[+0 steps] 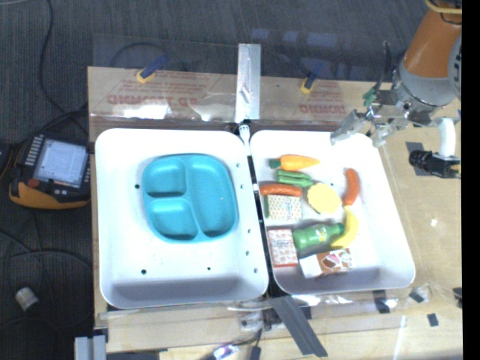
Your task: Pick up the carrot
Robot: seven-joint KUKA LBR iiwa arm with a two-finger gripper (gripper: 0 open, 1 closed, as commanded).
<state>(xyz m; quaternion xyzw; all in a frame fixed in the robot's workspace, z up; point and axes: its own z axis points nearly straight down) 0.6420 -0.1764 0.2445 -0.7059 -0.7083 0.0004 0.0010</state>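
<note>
- Claw (pixel 365 126) first: we see it at the upper right of the frame, hanging over the top right corner of the right bin (pixel 390 223); whether it is spread or closed we cannot tell, and we see nothing in it.
- At the bottom of the right bin, nearest us, we find a small carton (pixel 328 262) and a red-and-white packet (pixel 281 246) side by side.
- Just above them lies a green bottle (pixel 316 235), with a banana (pixel 348 229) touching its right end.
- Higher up sits a yellow round piece (pixel 324 198), with a patterned box (pixel 284 208) to its left and a red-orange sausage shape (pixel 350 185) to its right.
- We see an orange bar (pixel 280 190) and a green pepper-like piece (pixel 294 177) above the box.
- Our carrot (pixel 295 161) lies on its side at the top of the pile, in the upper middle of the right bin, well apart from the claw.
- Left of centre, the left bin (pixel 127 276) holds a blue divided tray (pixel 189 196).
- Farther up, a brown table (pixel 195 96) carries two yellow-and-blue clips (pixel 152 69).
- At the far left, on the dark floor, a handheld screen unit (pixel 51 170) rests.
</note>
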